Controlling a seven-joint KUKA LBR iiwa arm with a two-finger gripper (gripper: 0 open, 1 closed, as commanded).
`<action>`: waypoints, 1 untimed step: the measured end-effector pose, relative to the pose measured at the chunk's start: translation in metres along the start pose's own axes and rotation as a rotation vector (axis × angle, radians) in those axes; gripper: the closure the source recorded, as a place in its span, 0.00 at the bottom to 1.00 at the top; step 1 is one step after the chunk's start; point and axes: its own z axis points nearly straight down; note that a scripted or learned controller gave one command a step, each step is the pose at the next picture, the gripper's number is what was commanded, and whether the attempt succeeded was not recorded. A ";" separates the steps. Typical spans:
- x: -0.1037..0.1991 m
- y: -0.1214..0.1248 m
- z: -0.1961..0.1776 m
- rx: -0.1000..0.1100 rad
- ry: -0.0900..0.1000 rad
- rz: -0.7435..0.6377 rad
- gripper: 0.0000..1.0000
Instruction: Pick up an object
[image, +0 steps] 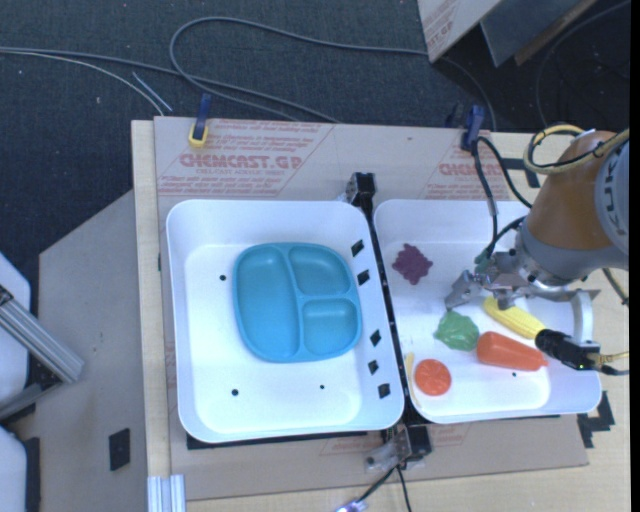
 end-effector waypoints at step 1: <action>0.001 0.000 0.029 -0.001 0.000 0.000 0.00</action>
